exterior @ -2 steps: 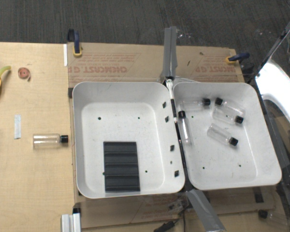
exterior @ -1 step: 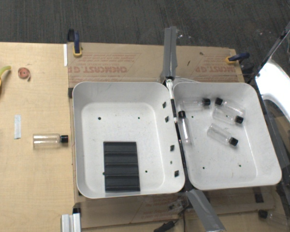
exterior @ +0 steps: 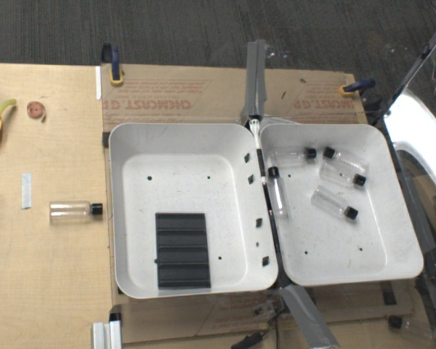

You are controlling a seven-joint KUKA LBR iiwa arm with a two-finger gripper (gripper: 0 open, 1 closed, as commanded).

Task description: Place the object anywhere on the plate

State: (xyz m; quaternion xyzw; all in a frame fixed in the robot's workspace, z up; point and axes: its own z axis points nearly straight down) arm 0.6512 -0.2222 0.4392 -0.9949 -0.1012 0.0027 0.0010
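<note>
I couldn't tell the gripper's state. I feared the clear, black-capped plastic vials (exterior: 335, 203) would roll away before reaching the ridged black plate (exterior: 182, 251).

Lab bench: bins (exterior: 123, 195), vials (exterior: 334, 203)

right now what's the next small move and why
Probably bring the arm over the right bin and down toward one clear vial, lying apart from the others. All four vials lie loose there, while the dark ridged plate in the left bin carries nothing yet.
</note>
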